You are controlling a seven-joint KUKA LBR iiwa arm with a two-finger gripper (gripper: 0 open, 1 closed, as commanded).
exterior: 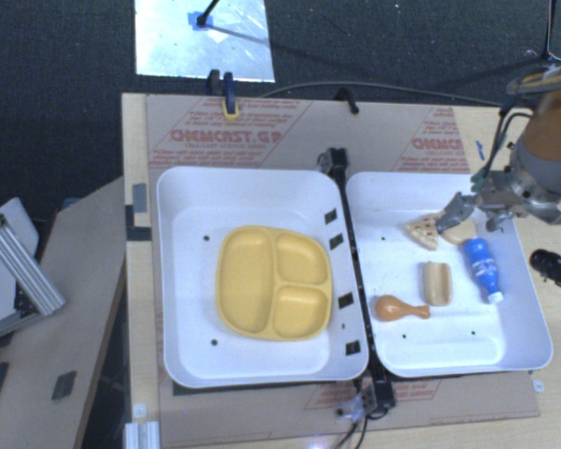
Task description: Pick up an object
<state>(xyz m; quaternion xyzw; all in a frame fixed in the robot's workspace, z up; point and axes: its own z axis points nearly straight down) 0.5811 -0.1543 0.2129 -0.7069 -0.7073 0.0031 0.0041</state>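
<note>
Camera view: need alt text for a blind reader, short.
The arm's gripper reaches in from the right over the right bin, beside a pizza slice toy. That bin also holds a blue bottle, a hot dog and a drumstick; the left bin holds a yellow divided plate.

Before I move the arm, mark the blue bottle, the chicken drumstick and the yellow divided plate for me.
blue bottle (482, 268): camera view, middle of its body.
chicken drumstick (393, 308): camera view, its thick meaty end.
yellow divided plate (245, 279): camera view, floor of its large left compartment.
</note>
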